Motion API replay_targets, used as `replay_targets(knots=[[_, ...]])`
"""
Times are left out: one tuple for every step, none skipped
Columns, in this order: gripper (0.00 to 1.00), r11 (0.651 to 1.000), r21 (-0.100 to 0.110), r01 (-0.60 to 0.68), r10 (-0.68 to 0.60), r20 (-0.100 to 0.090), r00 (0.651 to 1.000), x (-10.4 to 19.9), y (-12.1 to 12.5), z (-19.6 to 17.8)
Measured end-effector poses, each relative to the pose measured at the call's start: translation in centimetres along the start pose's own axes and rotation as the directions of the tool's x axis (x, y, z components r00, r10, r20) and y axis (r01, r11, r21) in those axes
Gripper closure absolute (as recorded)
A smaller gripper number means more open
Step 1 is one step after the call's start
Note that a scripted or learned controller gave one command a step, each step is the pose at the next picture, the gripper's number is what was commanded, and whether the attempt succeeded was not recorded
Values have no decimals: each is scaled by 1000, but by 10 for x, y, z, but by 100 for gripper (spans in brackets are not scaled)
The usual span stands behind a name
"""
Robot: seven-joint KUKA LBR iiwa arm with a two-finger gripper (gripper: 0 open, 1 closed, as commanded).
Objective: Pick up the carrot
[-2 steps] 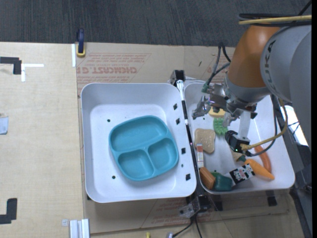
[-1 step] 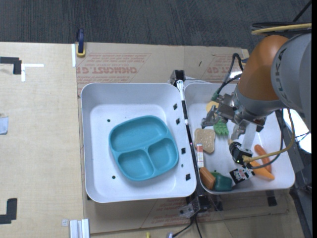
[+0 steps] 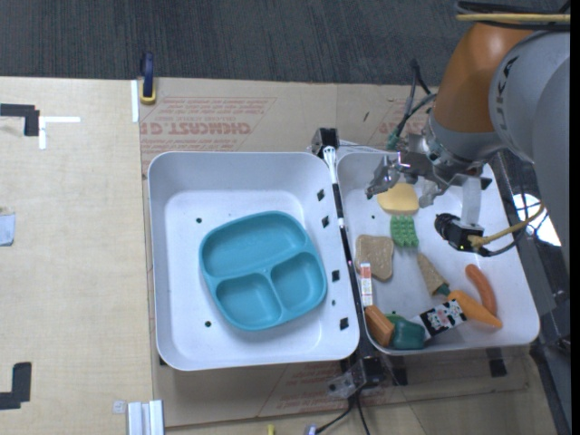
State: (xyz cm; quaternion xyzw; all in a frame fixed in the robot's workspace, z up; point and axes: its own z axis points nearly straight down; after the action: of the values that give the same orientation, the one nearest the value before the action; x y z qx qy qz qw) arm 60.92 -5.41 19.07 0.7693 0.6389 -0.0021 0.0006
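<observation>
Over the far end of the right bin [image 3: 507, 333] we are seeing the end effector [image 3: 396, 178] hovering just above a yellow piece [image 3: 400, 199] — we cannot tell its state. Near that bin's right wall, the carrot [image 3: 475, 308] is lying well apart from it, with a sausage [image 3: 481, 284] just beside. A green block [image 3: 404, 232] and a bread slice [image 3: 375, 256] are resting between — the left bin [image 3: 172, 270] is holding a blue plate [image 3: 262, 268].
</observation>
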Motion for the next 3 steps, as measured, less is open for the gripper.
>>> replay_targets(knots=[[0, 998, 2, -66, 66, -1, 998, -29, -43, 0], [0, 991, -2, -135, 135, -1, 991, -131, -83, -56], [0, 984, -1, 179, -179, -3, 984, -135, -107, 15]])
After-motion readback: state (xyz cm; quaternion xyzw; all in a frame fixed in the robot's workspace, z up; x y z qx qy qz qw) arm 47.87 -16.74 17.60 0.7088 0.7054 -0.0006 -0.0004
